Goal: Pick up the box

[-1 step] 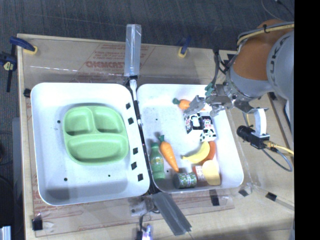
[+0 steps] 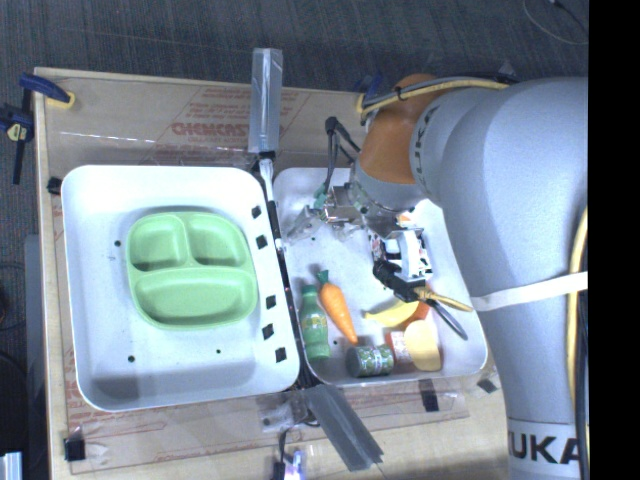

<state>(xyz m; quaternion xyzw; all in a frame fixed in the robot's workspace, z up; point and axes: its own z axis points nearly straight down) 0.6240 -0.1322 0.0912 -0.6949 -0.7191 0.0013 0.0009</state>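
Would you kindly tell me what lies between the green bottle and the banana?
In the camera view, the carrot lies between the green bottle and the banana.

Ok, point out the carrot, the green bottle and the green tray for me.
carrot (image 2: 338, 311): camera view, middle of its orange body.
green bottle (image 2: 315, 326): camera view, its label.
green tray (image 2: 190, 298): camera view, large lower compartment.

- I am seeing the grey arm reaching in from the right side of the camera view, its bulk taking up most of that side.
- The orange band above the wrist is sitting near the top of the arm, and the wrist is bending down and to the left.
- The gripper is pointing leftward and down; I cannot make out how its tip is set.
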